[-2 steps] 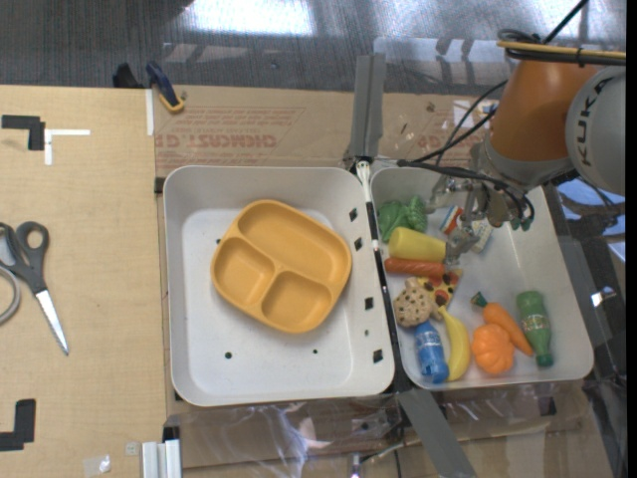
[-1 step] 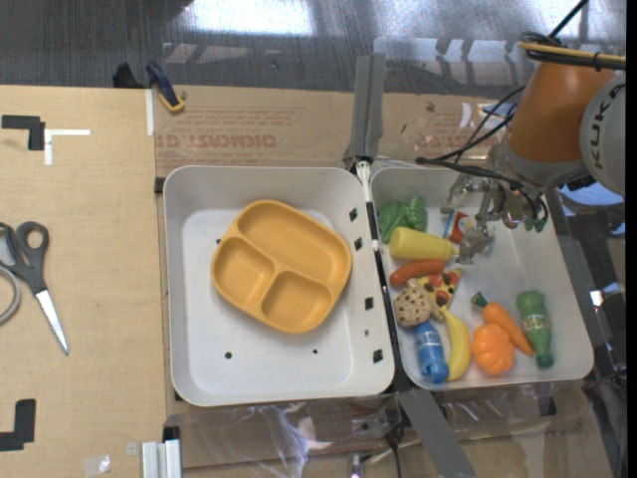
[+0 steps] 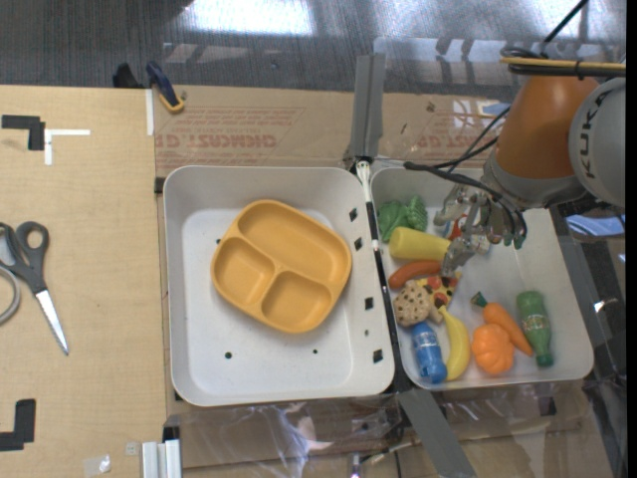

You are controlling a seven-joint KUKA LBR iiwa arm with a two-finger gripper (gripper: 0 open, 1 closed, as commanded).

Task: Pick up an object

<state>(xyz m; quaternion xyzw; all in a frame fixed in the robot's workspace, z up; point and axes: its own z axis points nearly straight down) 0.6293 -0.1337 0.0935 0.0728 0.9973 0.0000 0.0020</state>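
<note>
The right bin [image 3: 567,267] holds several toy foods: a green leafy piece [image 3: 401,212], a yellow cylinder [image 3: 418,243], an orange sausage [image 3: 415,272], a speckled cookie [image 3: 414,305], a blue bottle [image 3: 428,352], a banana [image 3: 457,345], an orange pumpkin [image 3: 492,349], a carrot [image 3: 506,325] and a green bottle [image 3: 534,327]. My gripper [image 3: 472,243] hangs over the upper middle of this bin, just right of the yellow cylinder and above the cookie. It stands open and holds nothing. A small red item shows partly beneath it.
The left bin [image 3: 194,297] carries a yellow divided plate [image 3: 282,264]. Scissors [image 3: 35,277] lie on the bench at far left. A raised divider [image 3: 370,267] separates the bins. Cables run along the arm at upper right.
</note>
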